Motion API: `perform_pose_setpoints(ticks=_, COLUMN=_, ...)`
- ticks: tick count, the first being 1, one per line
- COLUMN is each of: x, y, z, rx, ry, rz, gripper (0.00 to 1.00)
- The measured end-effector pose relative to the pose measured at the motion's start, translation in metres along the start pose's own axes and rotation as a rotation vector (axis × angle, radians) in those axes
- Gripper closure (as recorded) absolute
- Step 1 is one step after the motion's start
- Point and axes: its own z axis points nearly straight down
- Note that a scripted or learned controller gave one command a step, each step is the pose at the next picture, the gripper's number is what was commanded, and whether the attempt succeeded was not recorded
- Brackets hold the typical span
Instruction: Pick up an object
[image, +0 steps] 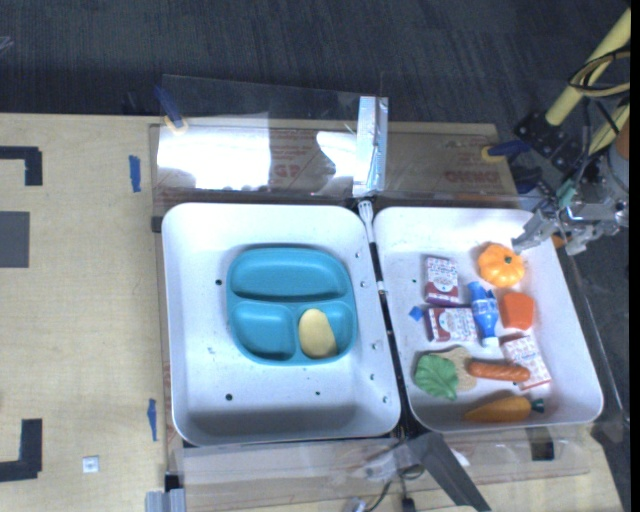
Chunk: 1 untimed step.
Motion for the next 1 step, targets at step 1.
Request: perform_pose_setpoints(ticks=1, x=0.0086, y=-0.0018, z=0.1194, rx=-0.004, ry=0.002, rz=-0.010, gripper=0.00)
